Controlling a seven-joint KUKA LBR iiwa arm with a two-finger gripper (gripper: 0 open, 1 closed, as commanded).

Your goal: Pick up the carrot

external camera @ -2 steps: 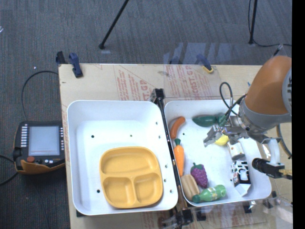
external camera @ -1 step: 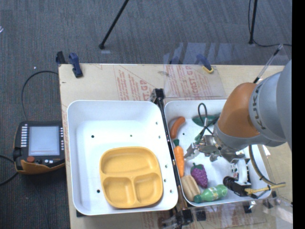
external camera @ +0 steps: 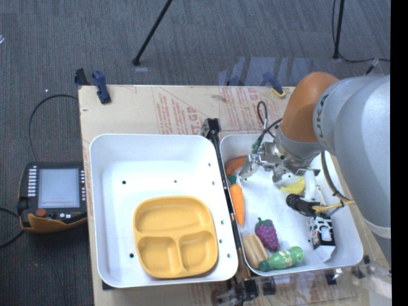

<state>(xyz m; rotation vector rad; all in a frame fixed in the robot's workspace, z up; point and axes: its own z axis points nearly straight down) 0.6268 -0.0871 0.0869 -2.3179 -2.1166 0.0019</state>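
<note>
Dark grey carpet surrounds a cardboard-topped bench (external camera: 159, 107) that bears two shallow white plastic bins side by side, set close so the arm can reach either. At nine o'clock the left bin (external camera: 108, 152) holds a smooth yellow plastic tray with three compartments (external camera: 175, 236), lying flat toward the near wall. At three o'clock the right bin (external camera: 349, 250) holds the toy food. Against its left wall, close to the divider between the bins, lies the slim orange plastic carrot (external camera: 238, 203), tapered and glossy, its length running roughly twelve to six. Below it, near six o'clock, sit a knobbly purple grape bunch (external camera: 267, 233), a tan ridged bread roll (external camera: 254, 250) and a green bottle-shaped toy (external camera: 282, 259); a yellow banana-like piece (external camera: 294, 186) and a black-and-white carton (external camera: 322, 233) lie toward three o'clock. Just above and beside the carrot's upper end hangs the metal two-finger gripper (external camera: 250, 168), and I cannot tell whether its fingers are spread or together. Nothing is visibly held; the carrot's place hard against the wall probably leaves little room for a finger on that side.
</note>
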